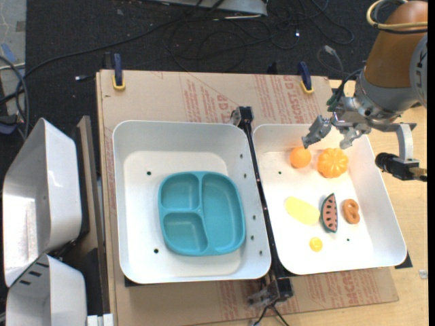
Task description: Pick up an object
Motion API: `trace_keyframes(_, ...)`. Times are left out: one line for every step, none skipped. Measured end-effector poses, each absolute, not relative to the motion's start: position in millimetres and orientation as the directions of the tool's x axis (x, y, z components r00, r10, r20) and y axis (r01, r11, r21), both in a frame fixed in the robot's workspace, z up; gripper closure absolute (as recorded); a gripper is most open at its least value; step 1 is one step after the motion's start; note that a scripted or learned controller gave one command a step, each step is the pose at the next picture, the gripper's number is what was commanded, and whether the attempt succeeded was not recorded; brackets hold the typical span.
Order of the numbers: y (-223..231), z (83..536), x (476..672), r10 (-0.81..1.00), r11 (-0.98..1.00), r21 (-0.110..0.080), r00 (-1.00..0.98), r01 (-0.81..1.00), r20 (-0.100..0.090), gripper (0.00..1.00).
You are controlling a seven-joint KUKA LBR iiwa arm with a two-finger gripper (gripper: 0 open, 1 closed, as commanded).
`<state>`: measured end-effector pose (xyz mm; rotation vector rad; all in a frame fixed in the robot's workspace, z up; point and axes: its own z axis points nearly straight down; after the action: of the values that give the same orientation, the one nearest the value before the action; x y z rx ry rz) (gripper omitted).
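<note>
Hovering over the far edge of the right bin (391, 240), the gripper (334, 133) hangs with its two fingers spread wide and nothing between them — one finger tip (311, 140) points down toward the small orange ball (300, 157), the other sits just above the ribbed orange pumpkin-like fruit (332, 162). In the camera view these two orange pieces lie close together at the far side of the bin, and the open jaws straddle the space above them; nearer the front lie a pale yellow piece (301, 210), a watermelon slice (329, 213), a small brown pretzel-shaped thing (351, 210) and a little yellow ball (315, 244). The left bin (132, 250) carries a teal divided plate (201, 212) (three compartments, nothing in them). My reading is that the approach is in hand and no grasp is made yet: the next move calls for choosing one target, centring the fingers on it, descending and closing — the ball and the pumpkin lying so near each other could make a finger land on the wrong one. How high the fingertips stand above the bin floor is hard to judge from this slant, and the arm's upper part is cut off at the frame's right.
</note>
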<state>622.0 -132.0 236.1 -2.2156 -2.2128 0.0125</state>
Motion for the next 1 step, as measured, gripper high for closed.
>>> trace_keyframes(-131.6, 243.7, 624.5, 1.0, 0.001, 0.0, -0.001, 1.0, 0.0, 0.0)
